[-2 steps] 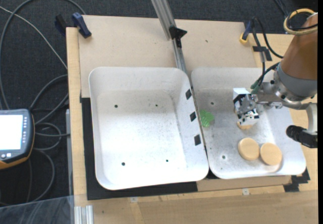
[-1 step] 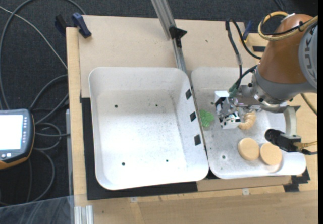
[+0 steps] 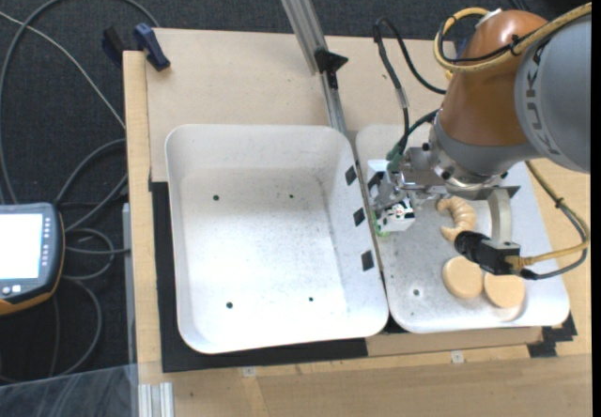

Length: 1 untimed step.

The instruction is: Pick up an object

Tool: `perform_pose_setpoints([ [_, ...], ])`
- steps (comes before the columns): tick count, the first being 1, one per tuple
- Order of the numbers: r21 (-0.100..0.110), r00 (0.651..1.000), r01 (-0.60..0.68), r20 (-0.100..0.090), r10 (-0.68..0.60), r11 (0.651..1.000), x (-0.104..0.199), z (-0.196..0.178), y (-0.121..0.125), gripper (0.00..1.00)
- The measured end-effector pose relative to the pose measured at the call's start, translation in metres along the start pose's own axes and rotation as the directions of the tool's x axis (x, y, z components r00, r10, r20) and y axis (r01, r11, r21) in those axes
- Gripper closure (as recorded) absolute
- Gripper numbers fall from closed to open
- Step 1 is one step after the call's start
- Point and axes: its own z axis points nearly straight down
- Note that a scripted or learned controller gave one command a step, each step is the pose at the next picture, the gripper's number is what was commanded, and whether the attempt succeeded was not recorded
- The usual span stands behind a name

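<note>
The arm (image 3: 507, 96) reaches over the right bin (image 3: 423, 307), its gripper (image 3: 394, 208) low at that bin's left edge beside the divider. Whether it is open or closed cannot be told. Two round tan pieces (image 3: 484, 284) lie near the bin's front, a pale curved piece (image 3: 460, 211) just behind. The left bin (image 3: 188, 162) sits alongside.

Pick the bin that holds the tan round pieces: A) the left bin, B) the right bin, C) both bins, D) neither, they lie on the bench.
B: the tan round pieces lie near the front of the right bin, under the arm; the left bin shows nothing but dark specks.
</note>
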Motion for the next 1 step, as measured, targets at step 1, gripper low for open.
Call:
perform_pose_setpoints([
  [1,0.004,1.0,-0.001,0.0,0.001,1.0,0.0493,0.0071,0.0012,1.0],
])
